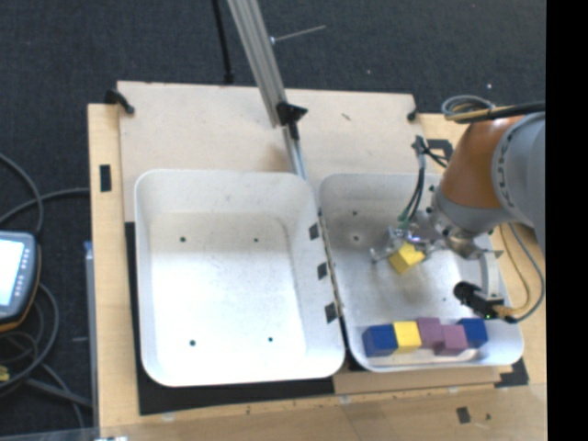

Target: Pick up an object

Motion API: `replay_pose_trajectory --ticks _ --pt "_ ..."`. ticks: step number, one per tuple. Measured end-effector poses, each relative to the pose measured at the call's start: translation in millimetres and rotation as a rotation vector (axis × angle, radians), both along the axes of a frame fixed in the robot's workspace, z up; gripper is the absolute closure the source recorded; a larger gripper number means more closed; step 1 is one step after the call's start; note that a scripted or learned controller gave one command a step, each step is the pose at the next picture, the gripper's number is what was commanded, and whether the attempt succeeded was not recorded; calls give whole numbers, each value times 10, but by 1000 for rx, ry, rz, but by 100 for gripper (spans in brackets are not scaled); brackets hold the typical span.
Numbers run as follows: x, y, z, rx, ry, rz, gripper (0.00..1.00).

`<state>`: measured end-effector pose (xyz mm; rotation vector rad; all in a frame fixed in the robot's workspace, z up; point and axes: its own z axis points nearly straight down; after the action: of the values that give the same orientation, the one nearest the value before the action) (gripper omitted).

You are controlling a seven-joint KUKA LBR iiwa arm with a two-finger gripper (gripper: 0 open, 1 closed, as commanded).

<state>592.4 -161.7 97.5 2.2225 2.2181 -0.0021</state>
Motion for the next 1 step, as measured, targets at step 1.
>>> replay_pose_trajectory --ticks 1 --pt "23 -10 113 0 -6 -6 100"
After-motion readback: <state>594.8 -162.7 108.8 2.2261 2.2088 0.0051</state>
